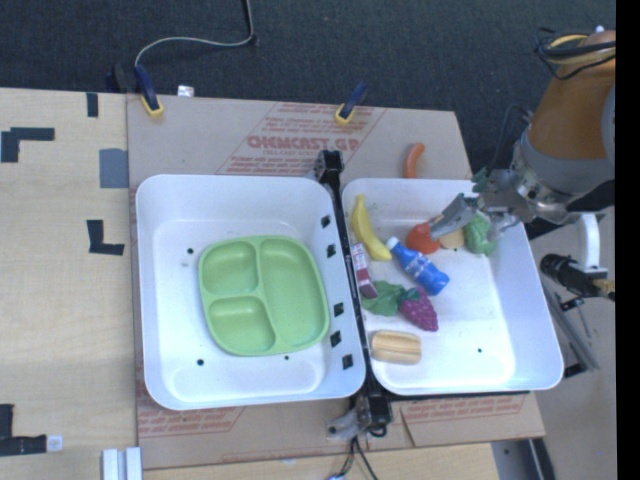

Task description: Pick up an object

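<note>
My gripper (478, 218) hangs over the far right part of the right bin (520, 358), fingers spread open. A green lumpy toy (481, 236) lies just below, between the fingers; whether they touch it I cannot tell. A pale yellow piece (452, 238) and a red toy (422, 238) lie beside the left finger (452, 214). Further left in this bin are a banana (367, 230), a blue bottle (418, 268), purple grapes (422, 310), a green leafy piece (385, 296) and a bread roll (395, 346).
The left bin (160, 368) holds a green divided plate (265, 293). A small pink and white box (360, 271) lies against the right bin's left wall. An orange sausage-shaped toy (414, 158) lies on the cardboard behind the right bin. Clamps hold the cardboard's far edge.
</note>
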Available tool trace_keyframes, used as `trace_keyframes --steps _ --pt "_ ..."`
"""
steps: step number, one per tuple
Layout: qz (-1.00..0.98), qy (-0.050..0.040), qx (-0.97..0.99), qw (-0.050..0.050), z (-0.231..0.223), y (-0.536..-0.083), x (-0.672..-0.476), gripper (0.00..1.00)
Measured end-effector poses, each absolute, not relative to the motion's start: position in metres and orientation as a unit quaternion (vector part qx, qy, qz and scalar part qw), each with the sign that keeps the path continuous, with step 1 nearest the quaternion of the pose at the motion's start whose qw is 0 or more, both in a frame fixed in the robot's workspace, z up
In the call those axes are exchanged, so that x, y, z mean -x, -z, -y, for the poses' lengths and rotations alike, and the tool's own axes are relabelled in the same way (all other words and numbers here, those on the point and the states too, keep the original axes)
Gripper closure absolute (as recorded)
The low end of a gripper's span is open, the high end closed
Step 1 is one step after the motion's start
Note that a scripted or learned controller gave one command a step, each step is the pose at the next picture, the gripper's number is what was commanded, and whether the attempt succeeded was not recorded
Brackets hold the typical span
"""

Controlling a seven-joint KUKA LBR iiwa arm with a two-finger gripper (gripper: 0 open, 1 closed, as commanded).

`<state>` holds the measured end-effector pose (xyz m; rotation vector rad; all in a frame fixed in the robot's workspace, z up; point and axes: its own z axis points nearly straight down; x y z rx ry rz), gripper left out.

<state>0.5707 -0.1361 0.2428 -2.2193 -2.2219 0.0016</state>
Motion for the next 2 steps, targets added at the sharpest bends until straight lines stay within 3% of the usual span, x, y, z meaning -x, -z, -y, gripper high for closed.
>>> trace_keyframes --steps 1,2 --pt "0.708 0.0003 0.706 0.0 0.1083 -0.089 -0.5951 0.0" --pt "0.707 -0.0006 0.707 0.001 0.1088 -0.0979 -0.5944 1.0"
